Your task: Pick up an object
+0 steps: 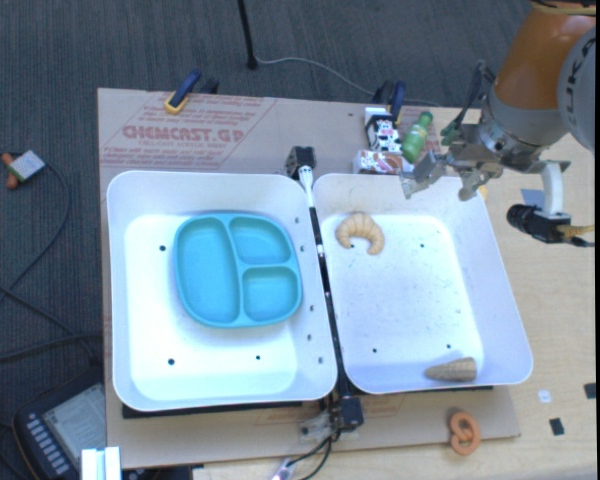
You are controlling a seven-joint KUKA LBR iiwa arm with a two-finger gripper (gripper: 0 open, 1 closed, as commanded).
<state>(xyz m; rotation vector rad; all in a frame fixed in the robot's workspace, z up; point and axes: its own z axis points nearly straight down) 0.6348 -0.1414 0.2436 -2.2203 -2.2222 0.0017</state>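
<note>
Left bin (120,268): on my feed it holds a blue divided plate (238,270), three compartments, lying flat near the middle and a little toward the far side.

Divider: the two bins meet along a dark strip, with a black clamp (301,158) at its far end.

Right bin (500,298): I see a croissant (361,232) near the far-left corner, curved with its ends pointing toward me, and a cone-shaped pastry (451,370) lying on its side near the near-right corner. The two are well apart.

Beyond the right bin: a small printed carton (380,148) and a green bottle (415,138) sit on the board just outside the far rim.

Gripper (442,180): it hangs over the far rim of the right bin, right of the croissant and apart from it. I read its two fingers as spread, with nothing between them.

Bench, near edge: an orange pretzel-shaped piece (464,432) lies outside the bins.
</note>
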